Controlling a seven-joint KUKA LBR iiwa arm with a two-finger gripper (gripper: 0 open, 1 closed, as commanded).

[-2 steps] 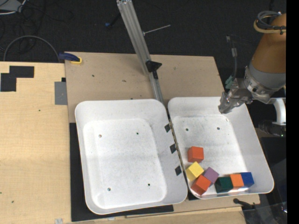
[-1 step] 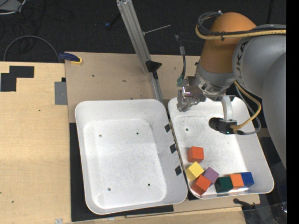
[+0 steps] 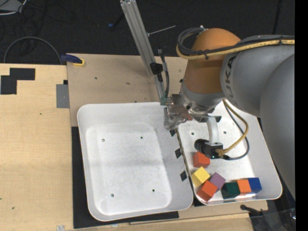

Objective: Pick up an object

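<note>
Coloured blocks (image 3: pixel 224 182) crowd the right bin's (image 3: pixel 255 165) lower corner; the tool (image 3: pixel 172 117), grip unreadable, hangs over its upper-left rim, risking an empty grab.

The tool (image 3: pixel 172 120) hangs over the seam between the left bin (image 3: pixel 125 153) and the right bin (image 3: pixel 250 165), at the bins' ends toward the far edge of the table (image 3: pixel 110 81). Seven blocks crowd the right bin's end by the table's near right corner. A red-orange block (image 3: pixel 201 159) sits farthest back, then a yellow block (image 3: pixel 201 176) beside a purple block (image 3: pixel 217 180). A red block (image 3: pixel 208 190) lies just in front, with a green block (image 3: pixel 230 190), orange block (image 3: pixel 244 186) and blue block (image 3: pixel 254 184) in a row.
</note>
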